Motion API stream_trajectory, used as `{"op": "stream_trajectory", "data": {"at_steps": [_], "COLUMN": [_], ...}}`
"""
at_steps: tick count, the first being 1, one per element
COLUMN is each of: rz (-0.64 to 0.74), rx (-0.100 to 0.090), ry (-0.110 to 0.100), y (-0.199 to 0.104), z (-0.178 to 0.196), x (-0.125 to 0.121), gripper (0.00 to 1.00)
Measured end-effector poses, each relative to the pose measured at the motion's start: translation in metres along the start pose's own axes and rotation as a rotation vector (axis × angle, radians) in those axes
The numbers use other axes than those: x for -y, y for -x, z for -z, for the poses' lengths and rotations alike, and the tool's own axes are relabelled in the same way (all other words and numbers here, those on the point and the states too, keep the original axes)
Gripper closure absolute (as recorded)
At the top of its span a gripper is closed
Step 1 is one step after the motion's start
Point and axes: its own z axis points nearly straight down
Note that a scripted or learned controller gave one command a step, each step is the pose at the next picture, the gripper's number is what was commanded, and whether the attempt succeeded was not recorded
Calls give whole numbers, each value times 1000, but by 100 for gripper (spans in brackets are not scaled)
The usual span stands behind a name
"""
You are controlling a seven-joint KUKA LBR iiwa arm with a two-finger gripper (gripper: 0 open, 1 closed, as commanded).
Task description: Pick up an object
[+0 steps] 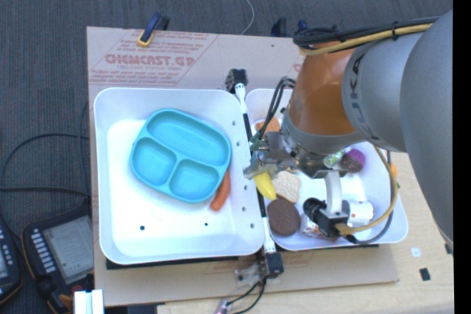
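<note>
My gripper [259,160] is down in the right bin [388,230], close to its left wall, under the orange wrist band. Just below it lie a yellow banana-like piece [265,188], a beige waffle-like piece [288,187] and a round brown cookie [282,217]. A purple item [355,158] with something green beside it peeks out from under the arm. The arm hides much of this bin. I see nothing clearly held between the gripper's tips.
The left bin [103,158] holds a blue three-compartment tray [180,156] with an orange carrot [220,195] against its lower right side. A blue-and-yellow clip [151,28] lies on the cardboard behind the bins.
</note>
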Motion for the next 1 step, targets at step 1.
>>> {"op": "stream_trajectory", "data": {"at_steps": [1], "rz": [1], "rx": [0], "ry": [0], "y": [0], "z": [10], "x": [-1], "gripper": [100]}}
